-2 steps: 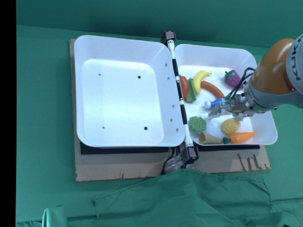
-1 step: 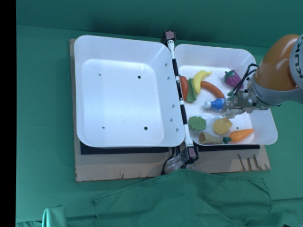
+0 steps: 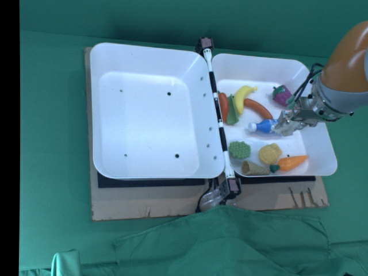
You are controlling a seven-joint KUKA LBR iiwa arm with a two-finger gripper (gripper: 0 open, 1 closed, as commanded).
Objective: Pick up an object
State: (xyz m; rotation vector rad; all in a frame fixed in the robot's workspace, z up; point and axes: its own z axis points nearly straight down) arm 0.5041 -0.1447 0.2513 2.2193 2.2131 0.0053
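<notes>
Claw low in right bin, tips at the blue bottle's right end; can't tell if clamped. Purple fruit just above claw, orange sausage up-left, carrot and yellow fruit below.

The gripper covers the blue bottle's right end; its fingertips blur together; the arm runs off the right edge.

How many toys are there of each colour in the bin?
Yellow: 2, the banana and a bumpy yellow fruit
Orange or red: 3, carrot, sausage, chilli
Green: 2, broccoli, green pod
Purple: 1
Blue: 1, bottle
Tan: 1, cone
Total: 10
</notes>
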